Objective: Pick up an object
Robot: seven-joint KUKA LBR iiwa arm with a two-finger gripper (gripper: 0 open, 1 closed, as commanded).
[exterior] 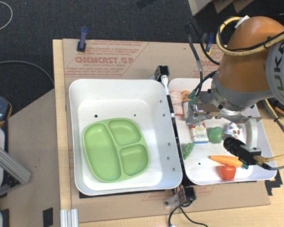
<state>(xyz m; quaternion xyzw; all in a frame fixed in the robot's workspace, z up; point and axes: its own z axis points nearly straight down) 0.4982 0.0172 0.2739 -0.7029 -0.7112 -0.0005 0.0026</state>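
**Camera view: hand low over the right bin, above a small carton**

The grey arm (248, 74) with its orange band comes in from the right and bends down over the right bin (203, 171). Its hand (199, 116) hangs in the bin's left half, close to the wall shared with the left bin (113, 96). How far the hand is open cannot be told (the wrist hides most of it), and nothing can be seen held in it.

A small carton (199, 134), white with red and yellow print, lies just below the hand on the bin floor; whether the two touch is unclear. Just right of the carton sits a round green thing (215, 135), and beyond that a white cup with coloured spots (236, 128). A green pod-like piece (187, 149) lies near the bin's left wall, below the carton. Toward the near edge an orange carrot (225, 160) lies crosswise, with a red tomato (227, 172) just beneath it. A white and orange packet (179, 103) rests at the far left of this bin, beside the hand.

The left bin bears a pale green divided plate (114, 148) with three compartments, lying flat in its near half. Both bins sit on a table (109, 58) covered with brown cardboard.
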